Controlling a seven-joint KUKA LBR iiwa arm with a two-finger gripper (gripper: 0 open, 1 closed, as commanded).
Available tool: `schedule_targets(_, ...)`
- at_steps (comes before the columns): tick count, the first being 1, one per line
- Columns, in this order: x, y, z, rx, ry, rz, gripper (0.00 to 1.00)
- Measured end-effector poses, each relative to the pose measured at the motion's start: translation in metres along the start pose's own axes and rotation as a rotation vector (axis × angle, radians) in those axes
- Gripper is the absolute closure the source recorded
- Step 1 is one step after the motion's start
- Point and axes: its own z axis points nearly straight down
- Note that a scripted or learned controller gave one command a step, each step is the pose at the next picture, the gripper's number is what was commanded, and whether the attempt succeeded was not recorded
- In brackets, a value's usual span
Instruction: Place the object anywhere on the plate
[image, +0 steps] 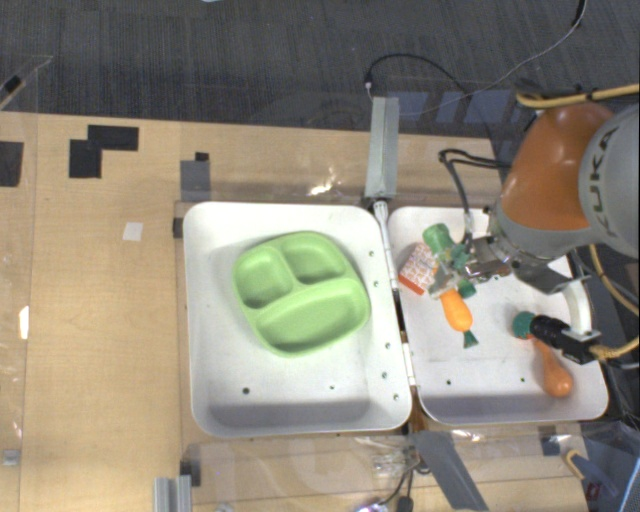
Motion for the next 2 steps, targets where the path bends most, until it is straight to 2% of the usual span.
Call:
schedule_targets(1, 0.0624, 0.0762, -0.0136, 0.002, 0.000, -0.110, 1.00)
schedule_targets(2, 0.0621, 0.0762, -0.0136, 0.002, 0.000, -0.109, 0.00)
